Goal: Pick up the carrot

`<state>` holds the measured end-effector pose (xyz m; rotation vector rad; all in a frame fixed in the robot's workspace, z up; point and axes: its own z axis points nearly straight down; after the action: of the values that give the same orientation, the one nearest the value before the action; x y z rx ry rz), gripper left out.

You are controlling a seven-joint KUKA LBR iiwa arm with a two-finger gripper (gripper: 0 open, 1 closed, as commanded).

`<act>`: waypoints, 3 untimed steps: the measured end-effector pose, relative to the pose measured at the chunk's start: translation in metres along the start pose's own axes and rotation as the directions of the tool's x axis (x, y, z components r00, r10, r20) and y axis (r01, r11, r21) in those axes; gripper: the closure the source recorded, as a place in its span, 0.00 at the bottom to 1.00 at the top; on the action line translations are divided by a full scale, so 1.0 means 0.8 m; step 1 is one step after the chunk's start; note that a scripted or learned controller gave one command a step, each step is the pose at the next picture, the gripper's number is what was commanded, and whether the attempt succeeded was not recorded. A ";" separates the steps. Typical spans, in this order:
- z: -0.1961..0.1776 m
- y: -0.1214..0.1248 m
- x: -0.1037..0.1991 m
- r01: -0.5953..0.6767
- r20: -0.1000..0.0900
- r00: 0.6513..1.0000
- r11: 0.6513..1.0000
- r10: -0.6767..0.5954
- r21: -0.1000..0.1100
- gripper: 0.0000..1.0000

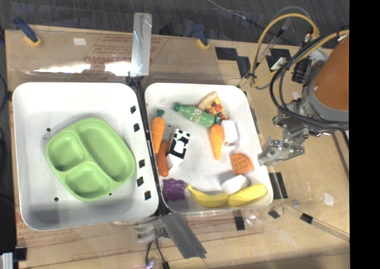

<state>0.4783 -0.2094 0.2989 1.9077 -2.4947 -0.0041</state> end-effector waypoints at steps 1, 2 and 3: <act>-0.013 -0.002 -0.002 0.005 0.000 1.000 1.000 -0.005 0.002 1.00; -0.026 -0.003 -0.004 0.009 0.000 1.000 1.000 -0.009 0.003 1.00; -0.010 0.001 0.000 0.290 -0.001 0.957 0.957 -0.290 0.002 1.00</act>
<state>0.4778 -0.2096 0.3068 2.2539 -2.1882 -0.0005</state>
